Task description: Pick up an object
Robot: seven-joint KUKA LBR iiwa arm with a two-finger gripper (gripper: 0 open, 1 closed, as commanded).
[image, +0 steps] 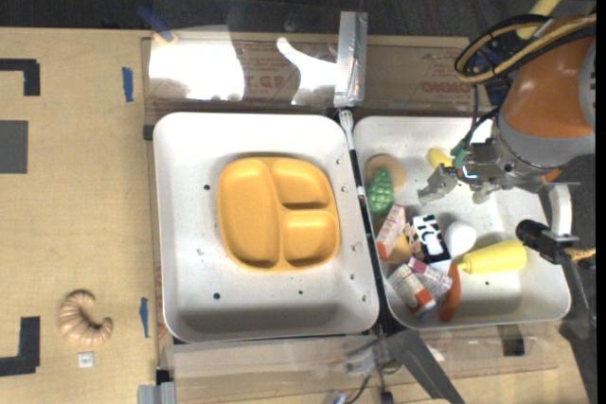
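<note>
We judge the approach step in hand: the gripper (pixel 453 177) hangs over the right bin (pixel 530 303), its state untellable. Candidate objects lie below-left: green toy (pixel 381 191), yellow bottle (pixel 493 258), white egg (pixel 461 237). Next we must descend onto one, centred.

Bright, even overhead light. Strong white glare washes the clear plastic sheet (pixel 241 61) behind the bins. Soft shadows pool inside the left white shallow bin (pixel 180 232). Slightly soft, grainy focus throughout.
</note>
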